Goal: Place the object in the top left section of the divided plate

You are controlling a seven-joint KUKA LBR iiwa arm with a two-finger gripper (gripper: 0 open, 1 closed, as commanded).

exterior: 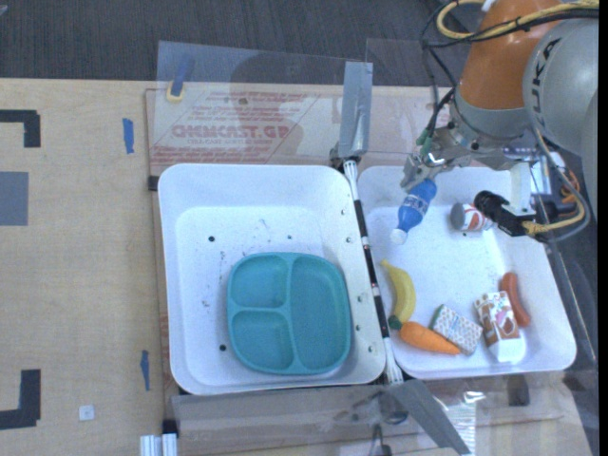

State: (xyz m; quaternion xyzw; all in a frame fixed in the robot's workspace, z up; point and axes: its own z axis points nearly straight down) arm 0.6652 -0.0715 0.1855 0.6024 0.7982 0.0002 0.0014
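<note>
Two white bins sit side by side on the wooden worktop [76,283]: the left bin [190,198] and the right bin [546,350]. One arm [522,46] reaches in from the right, its orange band showing above the wrist, and its tool [425,164] hangs over the far left corner of the right bin.

One blue water bottle [412,210] slants just below the tool, its upper end right against the tool's tips. It looks pinched there, but the wrist and cables crowd that spot, so I cannot tell whether the tool is clenched on it or released.

One teal divided plate [288,314] lies in the left bin, well off to the tool's left and nearer the camera. It has three sections, and none of them holds anything.

Nearer the camera than the tool, in the right bin, I count one banana [402,291], one carrot [429,338], one small patterned packet [458,328], one printed carton [500,323] and one reddish sausage-shaped piece [514,297]. Just to the tool's right lies one small can [469,218], partly masked by a black part of the arm.

The arm's upper body is cut off at the frame's top right. A clear panel [256,84] behind the bins is faint, and the red lettering under it is too blurred to read.
</note>
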